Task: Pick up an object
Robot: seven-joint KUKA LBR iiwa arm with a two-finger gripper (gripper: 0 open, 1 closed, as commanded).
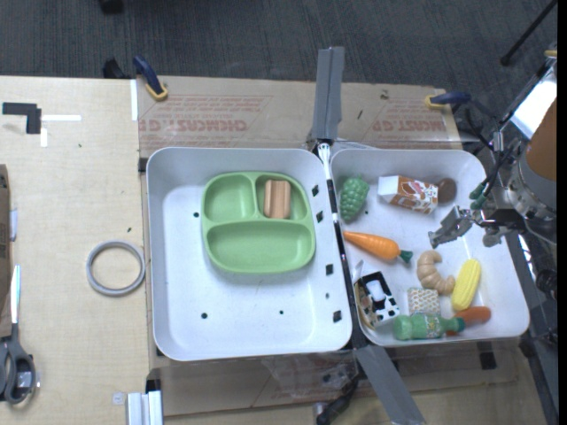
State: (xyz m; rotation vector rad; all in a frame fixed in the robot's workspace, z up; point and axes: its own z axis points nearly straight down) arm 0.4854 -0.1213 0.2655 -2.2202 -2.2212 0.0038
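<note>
The right bin holds several toy foods: a green bumpy fruit, a small carton, a brown piece, a carrot, a croissant, a yellow corn cob, a waffle piece, a green bottle, a small orange piece and a black-and-white box. My gripper hangs over the right part of this bin, above the croissant and corn, with its fingers spread open and nothing between them.
The left bin bears a green divided plate with a hot dog in one compartment. A grey ring and scissors lie on the bench at left. A grey post stands behind the bins.
</note>
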